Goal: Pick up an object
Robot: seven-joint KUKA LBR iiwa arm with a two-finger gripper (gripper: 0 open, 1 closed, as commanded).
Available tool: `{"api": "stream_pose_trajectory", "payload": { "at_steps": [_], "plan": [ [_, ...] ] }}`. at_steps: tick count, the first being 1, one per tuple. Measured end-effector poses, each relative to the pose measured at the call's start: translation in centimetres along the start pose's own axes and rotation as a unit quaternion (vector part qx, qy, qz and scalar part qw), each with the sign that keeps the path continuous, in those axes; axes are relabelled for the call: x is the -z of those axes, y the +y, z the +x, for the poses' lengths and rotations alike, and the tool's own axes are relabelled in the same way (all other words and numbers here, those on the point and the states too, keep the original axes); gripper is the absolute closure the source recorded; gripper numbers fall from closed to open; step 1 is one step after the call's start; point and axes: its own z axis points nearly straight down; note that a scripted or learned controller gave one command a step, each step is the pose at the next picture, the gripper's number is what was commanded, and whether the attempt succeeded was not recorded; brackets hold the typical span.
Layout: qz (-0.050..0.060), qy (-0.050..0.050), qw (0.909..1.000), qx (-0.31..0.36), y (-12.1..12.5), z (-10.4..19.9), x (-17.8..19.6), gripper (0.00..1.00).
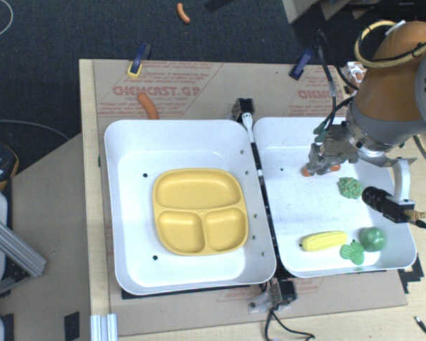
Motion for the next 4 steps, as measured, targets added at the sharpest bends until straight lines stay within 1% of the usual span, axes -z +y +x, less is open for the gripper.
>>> {"api": "stream_pose_trajectory", "payload": {
  "at_steps": [1,2,3,4],
  "plan": [
    [0.001,0.000,1.0000,-0.001,-1.4,0.7,-0.5,1.00],
    [-0.003,-0.002,1.0000,-0.002,-0.7,-0.6,0.9,1.00],
    [-0.001,-0.001,1.0000,-0.002,-0.4,-0.8,0.3,1.00],
    [0.000,-0.001,1.0000,-0.002,-1.0,-0.3,-1.0,1.00]
  ]
}}
